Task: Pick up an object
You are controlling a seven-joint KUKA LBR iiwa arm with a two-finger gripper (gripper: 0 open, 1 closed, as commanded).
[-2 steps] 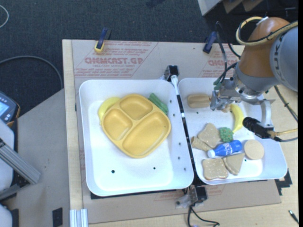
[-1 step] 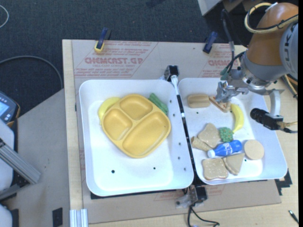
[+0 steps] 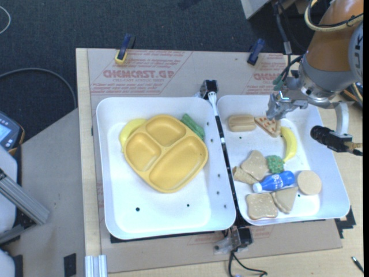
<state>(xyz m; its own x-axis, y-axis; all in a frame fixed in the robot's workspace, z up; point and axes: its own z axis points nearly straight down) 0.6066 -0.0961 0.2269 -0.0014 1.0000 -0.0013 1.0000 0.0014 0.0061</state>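
Observation:
My gripper point(image 3: 275, 112) hangs low over the back of the right bin point(image 3: 328, 203), directly above a waffle-patterned pizza-slice toy point(image 3: 267, 124). Beside that toy lie a tan bread roll point(image 3: 241, 122) and a yellow banana point(image 3: 289, 143). Nearer the front of this bin are a green broccoli piece point(image 3: 275, 164), a blue and white bottle point(image 3: 275, 182), a round cookie point(image 3: 309, 183) and several toast slices point(image 3: 260, 205). The left bin point(image 3: 115, 212) holds a yellow divided tray point(image 3: 166, 152), with a green item point(image 3: 192, 125) and a yellow item point(image 3: 130, 128) partly under it.
A black divider clamp point(image 3: 210, 88) sits between the bins at the back. Blue clips point(image 3: 123, 49) hold the cardboard base. A black fitting point(image 3: 331, 138) juts over the right bin's right edge.

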